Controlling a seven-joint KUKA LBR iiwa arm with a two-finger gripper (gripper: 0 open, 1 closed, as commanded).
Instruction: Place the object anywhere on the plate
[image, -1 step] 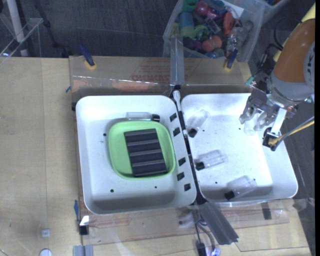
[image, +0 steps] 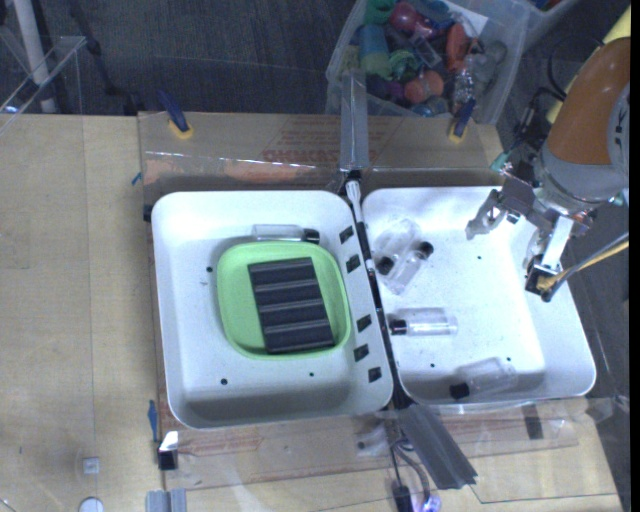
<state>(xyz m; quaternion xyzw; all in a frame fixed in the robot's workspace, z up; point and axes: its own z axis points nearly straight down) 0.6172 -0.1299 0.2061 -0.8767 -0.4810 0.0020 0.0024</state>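
Camera view has the gripper (image: 512, 238) hovering over the right bin's (image: 560, 345) far-right edge, fingers spread wide with nothing between them. Toward the divider from it, the floor holds several clear bottles (image: 405, 255), another clear bottle (image: 425, 323) lying flat, and one more near the front rim (image: 485, 377). Left bin (image: 180, 300) holds a green plate (image: 232, 290) with a black ribbed block (image: 291, 303) on it, with bare white floor all around the plate.

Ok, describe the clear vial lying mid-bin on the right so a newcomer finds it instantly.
Start at the right white bin. Near its left wall, below two clear bottles, lies the clear vial on its side. Its black cap points toward the divider, and it lies alone, apart from the pair above.
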